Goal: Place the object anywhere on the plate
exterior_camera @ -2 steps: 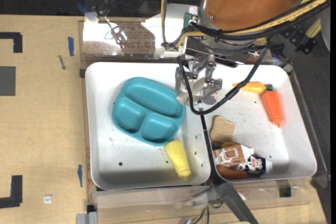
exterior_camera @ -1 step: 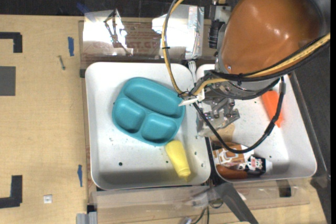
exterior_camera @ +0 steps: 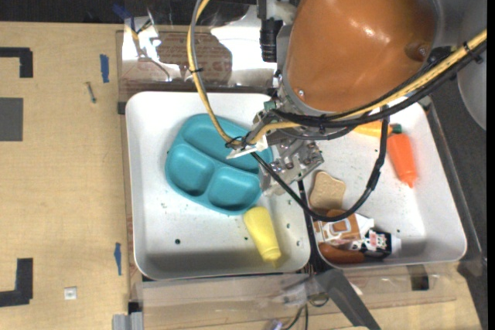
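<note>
A teal divided plate lies in the left bin, towards its far right. My gripper hangs over the divide between the two bins, just off the plate's right rim, with the arm's orange band covering it from above. A yellow bottle-shaped toy lies in the left bin just below the plate. A slice of toast rests in the right bin right beside the gripper.
In the right bin an orange carrot lies at the far right and a brown-and-white carton near the front edge. Yellow and black cables loop over the back of the left bin. Shiny foil sits behind the bins.
</note>
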Action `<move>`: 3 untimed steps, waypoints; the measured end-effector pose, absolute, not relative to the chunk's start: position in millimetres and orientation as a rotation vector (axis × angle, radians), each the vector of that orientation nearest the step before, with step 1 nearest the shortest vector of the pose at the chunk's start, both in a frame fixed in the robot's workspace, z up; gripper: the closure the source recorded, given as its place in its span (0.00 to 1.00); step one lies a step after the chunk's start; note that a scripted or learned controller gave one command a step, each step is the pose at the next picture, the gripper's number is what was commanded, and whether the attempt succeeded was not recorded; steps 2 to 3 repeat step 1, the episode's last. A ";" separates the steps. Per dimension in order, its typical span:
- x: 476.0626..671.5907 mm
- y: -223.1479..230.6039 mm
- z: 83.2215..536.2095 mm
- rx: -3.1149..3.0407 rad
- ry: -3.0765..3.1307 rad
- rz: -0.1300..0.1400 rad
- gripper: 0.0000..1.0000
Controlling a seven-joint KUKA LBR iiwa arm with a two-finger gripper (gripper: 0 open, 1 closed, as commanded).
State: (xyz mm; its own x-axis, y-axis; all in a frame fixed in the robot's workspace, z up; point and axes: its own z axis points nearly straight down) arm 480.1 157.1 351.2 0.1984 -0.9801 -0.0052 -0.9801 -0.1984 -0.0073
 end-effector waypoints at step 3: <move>492.5 93.0 283.0 -2.437 1.980 0.004 1.00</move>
